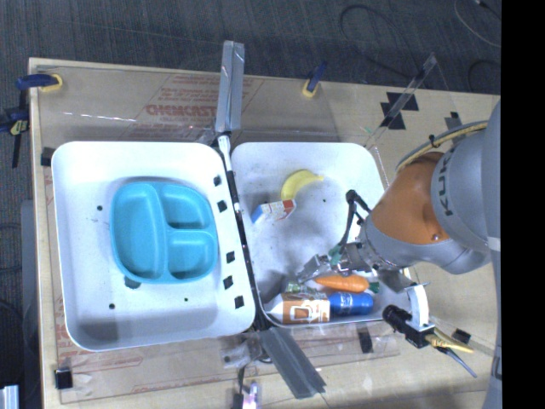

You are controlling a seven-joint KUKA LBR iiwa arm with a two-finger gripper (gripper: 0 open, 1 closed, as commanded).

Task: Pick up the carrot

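Desk: carries two white bins side by side, with a grey divider bar between them.

Left bin: holds a blue tray with three compartments, lying flat near the bin's middle.

Right bin, taken as the landmark:
- Carrot: orange, lying lengthwise in the bin's near part, towards its right side.
- Bottle: on its side along the bin's near wall, just beside the carrot on the near side; blue body, orange-and-white label.
- Banana: yellow, in the bin's far half, about the middle.
- Small carton: white with red and blue, just beside the banana, towards the bin's left wall.

Arm: grey with an orange band, reaching over the bin's right wall.

End effector: low inside the bin's near part, at the carrot's far-left edge. Whether it is released or clenched cannot be told; the carrot is not clearly seen within it.
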